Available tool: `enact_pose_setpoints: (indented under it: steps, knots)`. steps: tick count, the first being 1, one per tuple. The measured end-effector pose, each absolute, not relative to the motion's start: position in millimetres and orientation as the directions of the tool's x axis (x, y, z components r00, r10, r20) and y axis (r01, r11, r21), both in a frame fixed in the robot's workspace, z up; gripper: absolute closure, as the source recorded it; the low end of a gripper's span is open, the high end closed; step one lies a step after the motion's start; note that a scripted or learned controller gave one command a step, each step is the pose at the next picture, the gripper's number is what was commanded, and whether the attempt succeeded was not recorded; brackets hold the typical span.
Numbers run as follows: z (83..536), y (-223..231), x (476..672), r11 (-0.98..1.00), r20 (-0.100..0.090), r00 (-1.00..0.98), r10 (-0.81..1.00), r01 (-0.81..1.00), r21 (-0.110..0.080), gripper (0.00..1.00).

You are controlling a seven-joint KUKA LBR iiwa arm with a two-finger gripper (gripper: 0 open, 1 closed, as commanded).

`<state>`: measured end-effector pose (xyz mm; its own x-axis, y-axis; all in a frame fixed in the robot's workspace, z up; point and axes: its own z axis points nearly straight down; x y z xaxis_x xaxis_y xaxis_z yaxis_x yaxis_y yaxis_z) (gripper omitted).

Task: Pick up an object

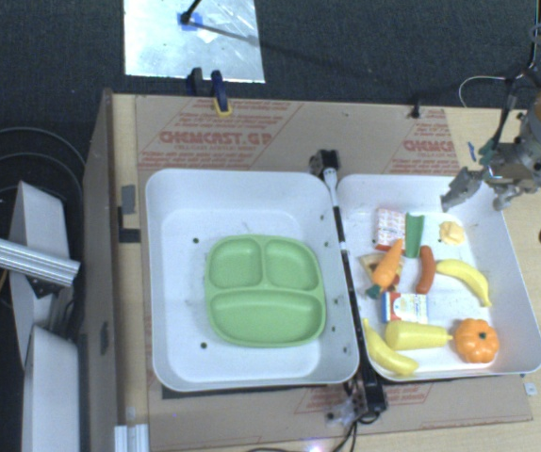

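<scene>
Gripper (pixel 478 185) sits at the three o'clock edge of the view, poised over the upper right rim of the right bin (pixel 520 281). How far its fingers are parted I cannot tell from this angle, and nothing shows between them.

Below it, the right bin is crowded. A small yellow block (pixel 451 232) lies nearest the gripper, just toward six o'clock from it. Toward nine o'clock from that block stands a green piece (pixel 414 234) beside a red-and-white carton (pixel 388 224). A carrot (pixel 388 265) lies at the bin's centre, slanted, with a sausage (pixel 426 268) just at its three o'clock side. A banana (pixel 466 279) curves off toward four o'clock. At the bin's six o'clock end: a second small carton (pixel 405 307), a yellow corn-like piece (pixel 417 335), another banana (pixel 388 351) along the lower rim, and an orange pumpkin (pixel 476 340) in the five o'clock corner.

Over at nine o'clock, the left bin (pixel 181 252) carries a green divided plate (pixel 266 288), lying flat. Both bins rest on the cardboard-covered tabletop (pixel 252 130).
</scene>
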<state>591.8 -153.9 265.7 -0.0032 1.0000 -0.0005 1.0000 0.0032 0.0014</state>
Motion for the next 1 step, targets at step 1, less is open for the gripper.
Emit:
enact_pose_setpoints:
  steps: [1]
  knots:
    - [155.4,-139.0,604.2,0.006,0.002,-0.006,1.0,1.0,-0.008,0.0]
